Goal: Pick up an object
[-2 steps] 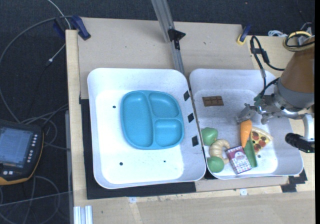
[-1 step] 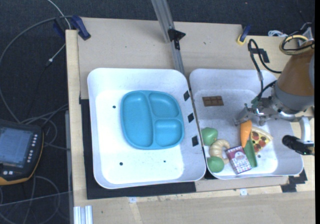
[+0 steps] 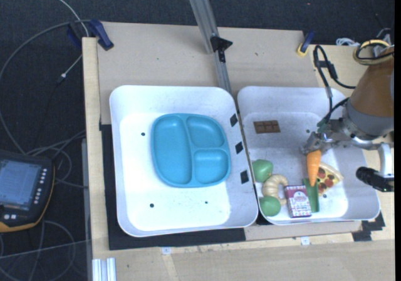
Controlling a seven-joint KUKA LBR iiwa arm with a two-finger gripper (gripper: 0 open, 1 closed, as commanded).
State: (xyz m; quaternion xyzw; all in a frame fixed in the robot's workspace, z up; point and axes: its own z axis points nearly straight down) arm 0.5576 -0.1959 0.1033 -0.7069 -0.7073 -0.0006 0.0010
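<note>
The right bin (image 3: 282, 101) holds several toy foods. An orange carrot (image 3: 312, 163) lies upright in the picture, with a pizza slice (image 3: 329, 176) just to its right. My gripper (image 3: 317, 141) hangs low at the carrot's top end, reaching in from the right under the grey and orange wrist. I see nothing lifted off the bin floor. Near the bin's front lie a green pear (image 3: 262, 168), a beige croissant (image 3: 274, 184), a green lime (image 3: 269, 205) and a pink box (image 3: 298, 201). A brown chocolate bar (image 3: 266, 126) sits alone toward the back.
The left bin (image 3: 125, 148) carries a blue divided plate (image 3: 190, 149). A metal pole (image 3: 203, 4) slants down to the gap between the bins. A black cable (image 3: 326, 76) loops by the arm. A pendant (image 3: 22, 189) rests off the bench at left.
</note>
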